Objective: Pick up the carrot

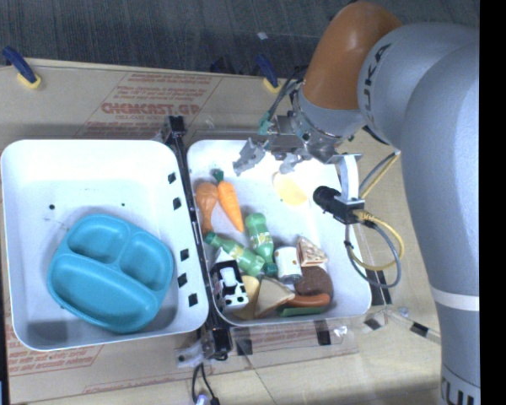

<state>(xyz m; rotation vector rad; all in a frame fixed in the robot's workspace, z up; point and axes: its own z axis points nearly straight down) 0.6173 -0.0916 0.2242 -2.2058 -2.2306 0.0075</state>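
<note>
Grey KUKA arm (438,184), thick rounded links, smooth matte casing. Orange dome-shaped band (346,53) just above wrist, part of dark "KUKA" lettering on grey collar beside it. Below band, metallic wrist flange with exposed brackets and small fittings. Gripper (251,154) silver-grey metal, thin finger parts, angular. Thin green wire running up from jaws side toward wrist. Behind jaws, white bracket with black cylindrical connector (333,202). Yellowish and grey cables (379,243) looping from connector. Pale seam ring across lower grey link.
</note>
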